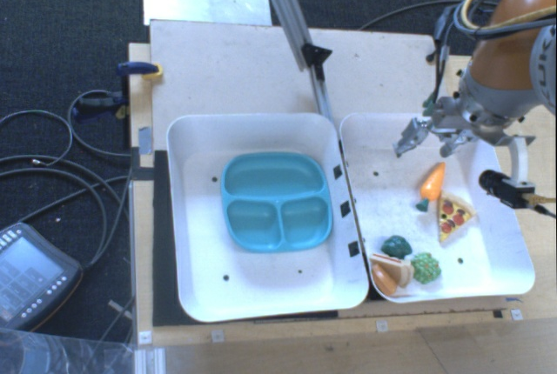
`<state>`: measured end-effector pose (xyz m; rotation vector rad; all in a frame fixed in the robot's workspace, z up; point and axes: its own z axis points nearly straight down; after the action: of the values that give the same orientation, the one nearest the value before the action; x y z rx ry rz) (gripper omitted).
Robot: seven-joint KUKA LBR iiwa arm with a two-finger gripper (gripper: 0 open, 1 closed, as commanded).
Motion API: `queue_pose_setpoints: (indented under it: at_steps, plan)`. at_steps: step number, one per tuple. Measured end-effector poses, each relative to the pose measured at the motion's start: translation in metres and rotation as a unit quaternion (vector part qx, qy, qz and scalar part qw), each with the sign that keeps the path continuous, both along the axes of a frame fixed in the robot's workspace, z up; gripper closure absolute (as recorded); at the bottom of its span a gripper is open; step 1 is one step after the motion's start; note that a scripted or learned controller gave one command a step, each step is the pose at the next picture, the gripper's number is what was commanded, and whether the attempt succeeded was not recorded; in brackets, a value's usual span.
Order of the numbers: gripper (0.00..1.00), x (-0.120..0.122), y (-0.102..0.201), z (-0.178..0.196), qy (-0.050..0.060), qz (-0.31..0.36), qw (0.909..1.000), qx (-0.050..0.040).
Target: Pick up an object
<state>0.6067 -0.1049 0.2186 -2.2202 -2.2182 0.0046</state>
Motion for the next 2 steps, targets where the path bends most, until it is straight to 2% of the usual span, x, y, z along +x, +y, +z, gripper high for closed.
queue_pose_setpoints:
  at_steps: [2]
  plan:
    - [0.00, 0.010, 0.009, -0.093, -0.001, 0.000, 1.0000, -0.0001]
